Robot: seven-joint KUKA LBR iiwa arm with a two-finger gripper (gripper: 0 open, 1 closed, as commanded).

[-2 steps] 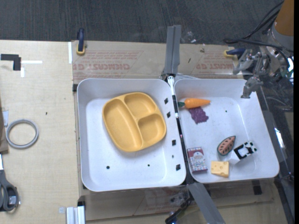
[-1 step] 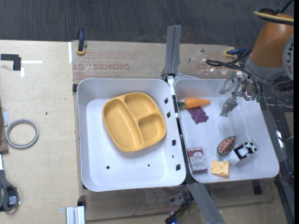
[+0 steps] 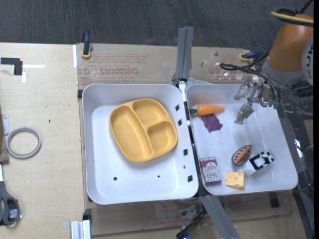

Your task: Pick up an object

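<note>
My gripper (image 3: pixel 245 109) hangs over the back of the right bin (image 3: pixel 284 148), fingers pointing down with a gap between them and nothing held. Left of it lie an orange carrot (image 3: pixel 210 110) and a purple leafy piece (image 3: pixel 213 123). Nearer the front sit a brown-and-red oval slice (image 3: pixel 241 155), a black-and-white block (image 3: pixel 261 160), a yellow cheese wedge (image 3: pixel 235 179) and a small red box (image 3: pixel 210 170).
The left bin (image 3: pixel 99 148) holds a yellow divided plate (image 3: pixel 143 129). A grey divider post (image 3: pixel 184 54) stands between the bins at the back. On the bench to the left lie a grey ring (image 3: pixel 22 142) and scissors (image 3: pixel 7 208).
</note>
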